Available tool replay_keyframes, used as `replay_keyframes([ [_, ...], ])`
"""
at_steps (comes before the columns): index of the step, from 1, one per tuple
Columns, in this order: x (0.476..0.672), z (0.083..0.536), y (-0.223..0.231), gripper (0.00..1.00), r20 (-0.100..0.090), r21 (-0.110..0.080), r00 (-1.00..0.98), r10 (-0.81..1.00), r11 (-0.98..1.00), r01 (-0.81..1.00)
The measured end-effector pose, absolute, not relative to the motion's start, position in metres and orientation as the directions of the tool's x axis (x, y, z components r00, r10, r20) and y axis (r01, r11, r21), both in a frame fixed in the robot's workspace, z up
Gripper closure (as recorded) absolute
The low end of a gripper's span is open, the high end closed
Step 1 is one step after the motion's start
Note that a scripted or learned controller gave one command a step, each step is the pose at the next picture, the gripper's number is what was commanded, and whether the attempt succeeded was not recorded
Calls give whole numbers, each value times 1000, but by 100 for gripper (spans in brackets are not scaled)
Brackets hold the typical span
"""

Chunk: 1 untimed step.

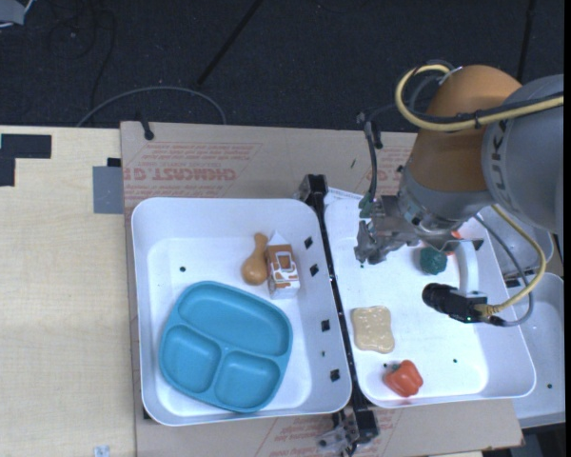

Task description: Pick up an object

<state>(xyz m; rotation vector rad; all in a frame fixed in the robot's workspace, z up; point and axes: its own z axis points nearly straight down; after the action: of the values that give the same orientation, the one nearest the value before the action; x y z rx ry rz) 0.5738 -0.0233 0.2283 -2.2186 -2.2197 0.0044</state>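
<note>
Jaws [366, 250] point down over the upper left of the right bin [514, 374]; whether they are open or closed cannot be told, and nothing shows between them. Teal object [432, 259] lies just right of them, partly under the arm [476, 150]. Beige flat piece [372, 328] lies below the jaws, the red-orange pepper-like object [403, 378] near the front wall. Left bin [147, 255] holds a blue divided plate [226, 345], a tan drumstick-shaped toy [256, 262] and a small carton [283, 268] touching it. Both bins rest on cardboard [228, 160] over the desk [48, 303].
</note>
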Motion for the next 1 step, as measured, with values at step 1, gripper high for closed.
replay_keyframes([
  [1,582,230,33,100,0,-3,0,1000,0,1000],
])
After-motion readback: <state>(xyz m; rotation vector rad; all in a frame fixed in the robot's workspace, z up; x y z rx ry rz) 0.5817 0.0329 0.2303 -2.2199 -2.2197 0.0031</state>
